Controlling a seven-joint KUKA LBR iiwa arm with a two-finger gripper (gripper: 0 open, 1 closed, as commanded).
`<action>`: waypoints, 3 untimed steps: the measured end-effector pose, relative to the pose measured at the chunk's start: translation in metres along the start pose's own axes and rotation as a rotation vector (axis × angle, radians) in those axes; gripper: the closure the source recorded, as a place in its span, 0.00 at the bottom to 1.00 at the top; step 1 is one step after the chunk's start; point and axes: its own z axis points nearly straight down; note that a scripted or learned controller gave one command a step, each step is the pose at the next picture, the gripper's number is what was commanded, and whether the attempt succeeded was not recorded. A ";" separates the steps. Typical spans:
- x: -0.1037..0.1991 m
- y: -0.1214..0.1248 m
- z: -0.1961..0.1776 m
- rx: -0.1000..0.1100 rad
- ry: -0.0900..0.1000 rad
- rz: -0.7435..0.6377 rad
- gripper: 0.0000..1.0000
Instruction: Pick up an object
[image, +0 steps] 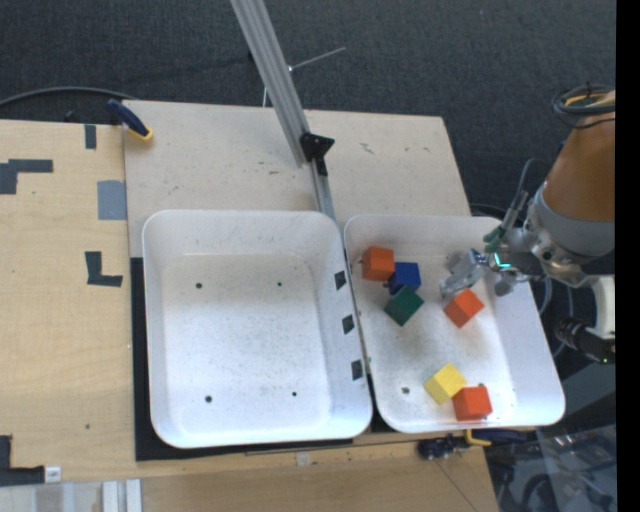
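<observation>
Several small blocks lie in the right bin (520, 340). An orange block (377, 263), a blue block (406, 275) and a green block (403, 306) cluster near its left wall. A yellow block (445, 383) and a red block (472, 402) sit by the front rim. A red-orange block (463, 307) lies mid-bin. My gripper (479, 279) hangs over the bin's right half, just above and behind that red-orange block. Its fingers stand open with nothing between them.
The left bin (160, 300) adjoins the right one, and black clips sit on the shared wall. A slanted metal rail (285, 95) runs down to the bins' back edge. Cables (590, 340) hang beside the right bin's outer rim.
</observation>
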 end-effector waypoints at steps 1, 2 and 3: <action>0.000 0.001 -0.002 -0.004 -0.001 -0.001 0.00; -0.001 -0.003 0.062 0.003 0.000 0.000 0.00; -0.001 -0.014 0.112 0.003 0.000 0.000 0.00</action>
